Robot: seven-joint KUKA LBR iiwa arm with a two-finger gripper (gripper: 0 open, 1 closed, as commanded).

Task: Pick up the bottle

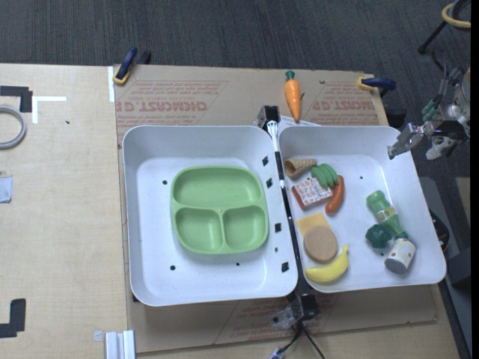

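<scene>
You are looking at the gripper point(428, 137) hanging at three o'clock, just outside the right bin's point(374, 144) rim; how its fingers are standing you cannot tell. The bottle point(381, 206), a small green glossy cylinder with a pale label, is lying in that bin toward four o'clock, apart from the gripper. Just below it a dark green rounded broccoli-like piece point(379, 235) is touching a stubby white can point(401, 254). At six o'clock a curved yellow banana point(329, 268) is resting. The left bin point(150, 148) is holding a matte green three-compartment plate point(220, 209).
</scene>
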